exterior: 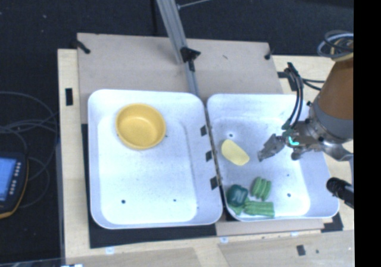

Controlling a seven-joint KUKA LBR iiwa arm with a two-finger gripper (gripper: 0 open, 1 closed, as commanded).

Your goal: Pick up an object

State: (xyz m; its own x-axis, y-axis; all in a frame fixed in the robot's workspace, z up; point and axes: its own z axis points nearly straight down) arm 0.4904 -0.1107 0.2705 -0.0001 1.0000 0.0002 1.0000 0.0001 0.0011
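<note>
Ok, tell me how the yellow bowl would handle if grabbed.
The yellow bowl sits upright on its base, so it probably won't roll. It looks like thin plastic, likely light. Its smooth rounded rim may slip from a pinch, and a sideways push would probably slide it.

arm cut off at right edge | claw fingers too blurry

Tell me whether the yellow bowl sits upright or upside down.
Upright: the yellow bowl in the left bin shows its open hollow and rim facing the camera.
</note>
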